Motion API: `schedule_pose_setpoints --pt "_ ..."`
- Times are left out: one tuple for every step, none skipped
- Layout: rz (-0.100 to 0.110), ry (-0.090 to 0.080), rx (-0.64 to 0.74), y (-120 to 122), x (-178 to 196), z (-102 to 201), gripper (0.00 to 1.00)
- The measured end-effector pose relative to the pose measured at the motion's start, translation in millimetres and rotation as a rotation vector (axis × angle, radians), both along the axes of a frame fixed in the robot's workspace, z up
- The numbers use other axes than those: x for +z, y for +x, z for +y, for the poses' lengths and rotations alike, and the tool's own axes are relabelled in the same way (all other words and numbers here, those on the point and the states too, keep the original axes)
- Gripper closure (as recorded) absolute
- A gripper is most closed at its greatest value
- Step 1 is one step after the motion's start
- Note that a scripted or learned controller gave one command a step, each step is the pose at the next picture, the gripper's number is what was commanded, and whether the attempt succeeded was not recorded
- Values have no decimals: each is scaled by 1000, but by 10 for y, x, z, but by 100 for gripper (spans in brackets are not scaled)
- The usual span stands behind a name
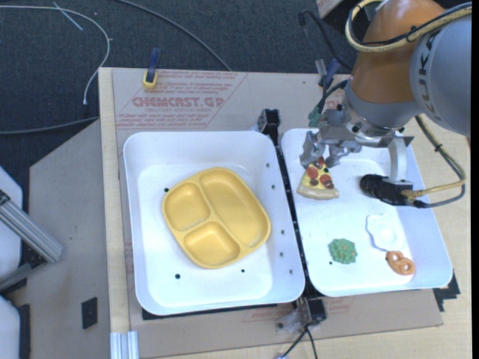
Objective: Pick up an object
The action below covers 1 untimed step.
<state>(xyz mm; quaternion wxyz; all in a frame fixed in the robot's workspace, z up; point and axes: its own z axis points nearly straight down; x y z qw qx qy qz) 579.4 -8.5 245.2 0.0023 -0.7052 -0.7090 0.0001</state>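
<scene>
1. Grey with an orange band, the robot arm (419, 58) is reaching in from the right and hanging over the far end of the right bin.
2. A brown board (187, 99) with red printing is lying under both bins.
3. The left white bin (142, 223) is sitting in the middle of the board, touching or nearly touching the right bin along its inner edge.
4. The right white bin (426, 268) is holding four small toy foods.
5. A yellow divided plate (215, 217) with three compartments is lying flat in the middle of the left bin.
6. The gripper (320, 154) is pointing down at the far left part of the right bin, directly over the tip of the pizza slice. Whether it is open or closed cannot be told from this angle, and the slice is not seen to be lifted.
7. The pizza slice (319, 185) is lying flat on the floor of the right bin, near its left wall.
8. A white fried egg (383, 232) is lying towards the bin's right side.
9. A green leafy piece (343, 250) is sitting near the front, left of the egg.
10. An orange pretzel (400, 262) is lying just in front of the egg.
</scene>
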Motion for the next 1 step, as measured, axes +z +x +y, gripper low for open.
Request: schedule_pose_setpoints --pt "1 -1 0 -25 -126 532 100"
